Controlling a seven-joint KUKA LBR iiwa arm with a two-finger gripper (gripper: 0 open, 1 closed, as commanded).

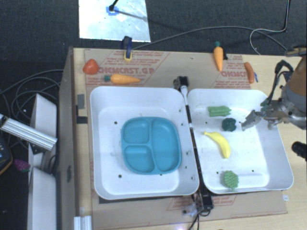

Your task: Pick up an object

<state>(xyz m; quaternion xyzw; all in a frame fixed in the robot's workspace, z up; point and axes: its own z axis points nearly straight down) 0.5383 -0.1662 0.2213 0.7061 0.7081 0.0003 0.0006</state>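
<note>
Writing: I read "CHEMCAST" on the board (125, 70) behind the bins.
Right bin (276, 169): four toys, I count; banana (219, 143) central.
Gripper (250, 120): finger spread, I can't tell.

- You see dark carpet floor (29, 28) around the bench.
- A shiny metal sheet (113, 12) lies on the floor at top, blue mark on it.
- Black cables (24, 87) loop at left; a thin cable (230, 30) runs across the top.
- The bench top (144, 63) is tan board with red print.
- A white frame with a metal rail (29, 132) stands at left.
</note>
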